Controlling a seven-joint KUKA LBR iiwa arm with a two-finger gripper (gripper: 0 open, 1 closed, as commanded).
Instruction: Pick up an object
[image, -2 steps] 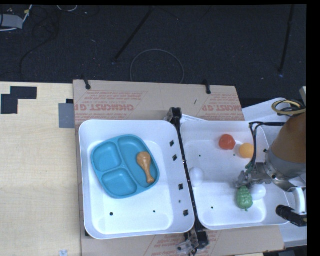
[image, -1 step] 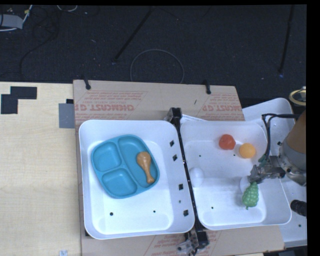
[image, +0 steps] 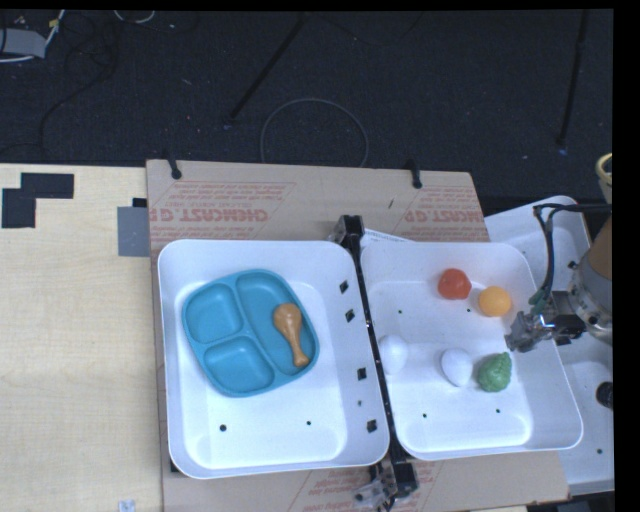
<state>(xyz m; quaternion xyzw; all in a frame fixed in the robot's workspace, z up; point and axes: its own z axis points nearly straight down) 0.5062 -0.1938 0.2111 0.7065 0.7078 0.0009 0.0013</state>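
Where the arm reaches in from the frame's right edge, its gripper (image: 528, 332) hangs low over the right bin (image: 470, 430), beside the orange ball (image: 494, 301) and above the bumpy green lump (image: 493, 372); I cannot tell how the hand is set. 2 smooth white egg shapes (image: 456, 366) and a red ball (image: 454, 284) lie nearby, while a tan plastic drumstick (image: 291, 331) rests in the glossy blue 3-part tray (image: 215, 318) in the left bin (image: 250, 440).

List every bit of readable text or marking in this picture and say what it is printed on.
"CHEMCAST GP": that is my best reading of the red print on the brown board under the bins; it runs upside down and repeats across the board, and the letters are faint.
More red print on the same board, at its bottom edge below the bins: too small and cut off to read.
White bins, blue tray: no text visible.
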